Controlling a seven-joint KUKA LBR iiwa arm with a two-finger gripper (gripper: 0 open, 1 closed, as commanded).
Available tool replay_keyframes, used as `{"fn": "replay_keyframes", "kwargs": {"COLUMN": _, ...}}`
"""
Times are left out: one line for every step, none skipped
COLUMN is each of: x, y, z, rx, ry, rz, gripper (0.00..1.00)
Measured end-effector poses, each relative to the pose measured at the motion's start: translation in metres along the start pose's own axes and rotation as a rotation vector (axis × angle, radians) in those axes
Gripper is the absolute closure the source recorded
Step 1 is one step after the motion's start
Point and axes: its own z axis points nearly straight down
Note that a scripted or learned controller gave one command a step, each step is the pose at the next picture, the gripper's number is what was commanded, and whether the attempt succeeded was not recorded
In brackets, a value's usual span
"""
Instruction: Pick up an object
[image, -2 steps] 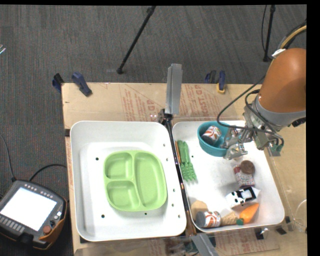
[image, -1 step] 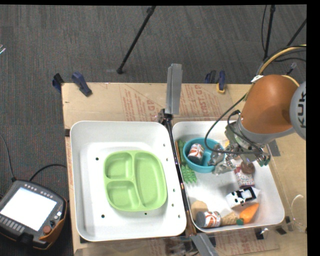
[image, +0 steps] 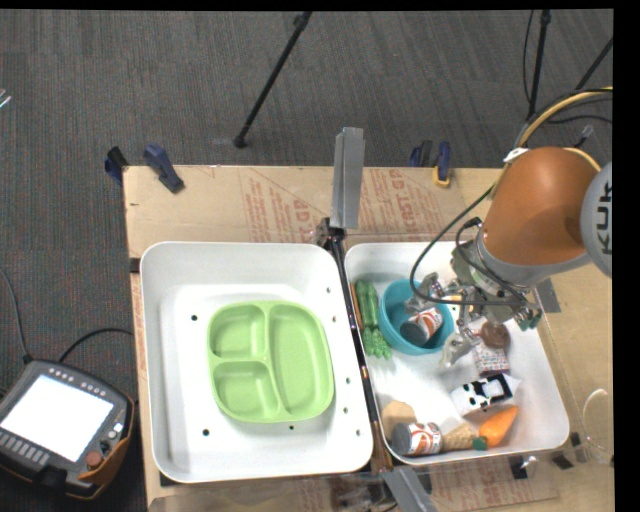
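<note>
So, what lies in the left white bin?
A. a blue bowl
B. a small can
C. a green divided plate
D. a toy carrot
C: the green divided plate, with three compartments, lies flat in the left white bin, while the blue bowl, the toy carrot and the small can are all in the right white bin.

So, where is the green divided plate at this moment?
In the camera view, the green divided plate lies in the middle of the left white bin, apart from the blue bowl in the right bin.
</note>
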Motion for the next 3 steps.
{"fn": "replay_keyframes", "kwargs": {"x": -0.0175, "y": 0.0252, "z": 0.0514, "rx": 0.006, "ry": -0.009, "rz": -0.015, "gripper": 0.00}}
{"fn": "replay_keyframes", "kwargs": {"x": -0.0239, "y": 0.0243, "z": 0.0507, "rx": 0.009, "ry": -0.007, "rz": -0.055, "gripper": 0.00}}
{"fn": "replay_keyframes", "kwargs": {"x": -0.0195, "y": 0.0308, "z": 0.0494, "rx": 0.012, "ry": -0.012, "rz": -0.125, "gripper": 0.00}}
